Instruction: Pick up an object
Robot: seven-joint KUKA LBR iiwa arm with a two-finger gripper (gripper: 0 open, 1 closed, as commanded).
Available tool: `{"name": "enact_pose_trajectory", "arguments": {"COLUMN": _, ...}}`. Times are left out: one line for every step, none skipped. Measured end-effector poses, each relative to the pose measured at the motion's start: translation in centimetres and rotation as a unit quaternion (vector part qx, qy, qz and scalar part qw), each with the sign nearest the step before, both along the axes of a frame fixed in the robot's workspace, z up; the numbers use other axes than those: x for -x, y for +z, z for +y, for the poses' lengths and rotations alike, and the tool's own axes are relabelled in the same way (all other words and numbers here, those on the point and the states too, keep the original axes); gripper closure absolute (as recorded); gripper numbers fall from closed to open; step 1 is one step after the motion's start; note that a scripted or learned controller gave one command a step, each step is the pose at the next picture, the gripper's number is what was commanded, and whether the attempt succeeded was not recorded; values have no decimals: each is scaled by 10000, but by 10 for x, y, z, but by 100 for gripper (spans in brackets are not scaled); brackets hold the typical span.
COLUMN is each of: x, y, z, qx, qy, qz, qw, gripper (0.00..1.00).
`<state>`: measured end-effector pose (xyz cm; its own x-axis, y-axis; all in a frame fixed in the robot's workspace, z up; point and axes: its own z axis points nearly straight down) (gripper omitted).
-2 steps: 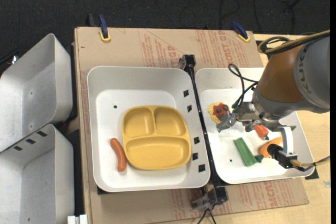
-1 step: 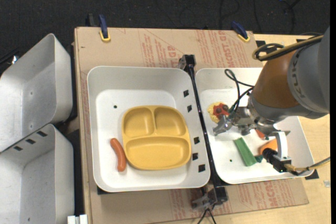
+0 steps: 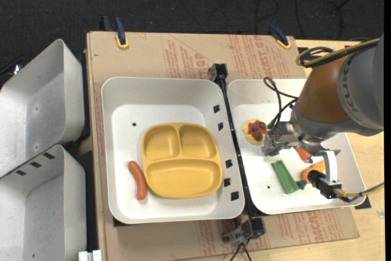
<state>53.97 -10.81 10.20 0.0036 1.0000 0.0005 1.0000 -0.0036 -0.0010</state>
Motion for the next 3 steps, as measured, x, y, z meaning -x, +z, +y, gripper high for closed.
{"name": "enact_pose_trajectory", "arguments": {"x": 0, "y": 42, "z": -2, "qx": 8, "qy": 17, "qz": -25, "qw": 10000, "gripper": 100}}
{"name": "enact_pose_trajectory", "arguments": {"x": 6, "y": 90, "z": -8, "qx": 11, "qy": 6, "qz": -29, "qw": 10000, "gripper": 100}}
{"name": "enact_pose_trajectory", "arguments": {"x": 6, "y": 133, "z": -5, "qx": 11, "qy": 32, "qz": -32, "qw": 10000, "gripper": 100}}
